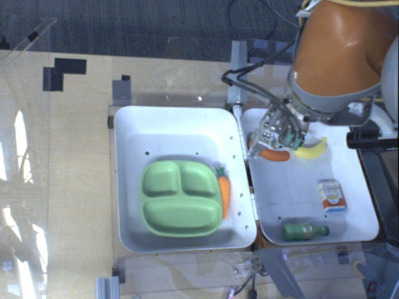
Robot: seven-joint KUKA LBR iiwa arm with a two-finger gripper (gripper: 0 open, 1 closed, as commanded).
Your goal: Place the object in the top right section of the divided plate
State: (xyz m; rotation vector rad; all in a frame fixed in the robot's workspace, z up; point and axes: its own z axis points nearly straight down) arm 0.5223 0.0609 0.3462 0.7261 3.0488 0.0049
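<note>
1. Claw (278,141) is hanging over the top left of the right bin (368,229), sitting right on the red-orange sausage-looking toy (275,155). Honestly can't tell what it's doing at the tips, too much clutter there.
2. That sausage lies on the bin floor, just beside the banana (312,149). Looks like light, stiff, smooth plastic, probably slippery, so I'd pinch across the short middle.
3. Target is the green divided plate (182,198) in the left bin (128,167); its top right section looks free.
4. Watch out for: carrot (224,193) touching the plate's right edge, and the wall between bins. Juice box (331,195) and green bottle (303,231) are well apart.
</note>
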